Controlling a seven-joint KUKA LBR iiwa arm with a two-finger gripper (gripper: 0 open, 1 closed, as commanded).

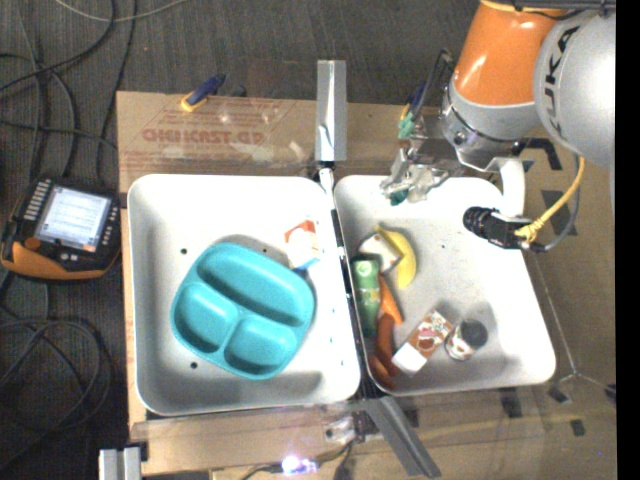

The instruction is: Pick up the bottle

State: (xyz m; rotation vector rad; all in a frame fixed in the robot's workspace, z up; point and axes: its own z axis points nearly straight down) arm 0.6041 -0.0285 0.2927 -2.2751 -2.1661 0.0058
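Green bottle: lying in the right bin (520, 363), hard against the wall it shares with the left bin, at (367, 286) — that's our target.
Neighbours: a banana (398, 253) just beside its top end, an orange packet (386, 336) touching its lower end.
Gripper: hanging at (412, 180) over the far rim of the right bin, well apart from the bottle, touching none of the things in the bin.
Grip state: metal parts blur together there — I cannot tell how it is set, and nothing shows held in it.
Risk one: the bottle hugs the wall, so one side of the gripper may land on the rim and skid off.
Risk two: a descent slightly off could catch the banana or packet instead — or nudge the bottle away.
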